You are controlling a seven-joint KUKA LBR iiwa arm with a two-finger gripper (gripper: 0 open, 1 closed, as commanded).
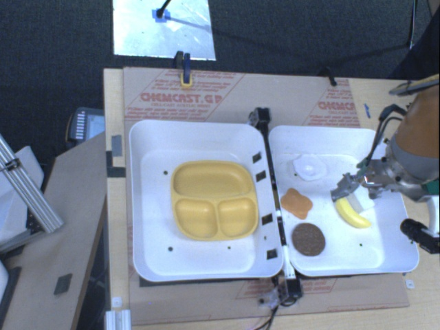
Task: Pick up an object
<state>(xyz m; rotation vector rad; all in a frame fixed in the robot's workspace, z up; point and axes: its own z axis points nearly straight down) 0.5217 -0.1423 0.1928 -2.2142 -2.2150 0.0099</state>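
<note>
Your gripper [346, 191] hovers at the upper end of the banana [353, 214] in the right bin [395, 253], jaw state I cannot tell; centre over the banana's middle before lowering, clear of the brown disc [309, 239].

Gripper [346, 189] low in right bin [392, 253], just above banana [353, 214]; cookie [309, 239], tan piece [296, 203] nearby; yellow tray [212, 199] in left bin [148, 184].
</note>
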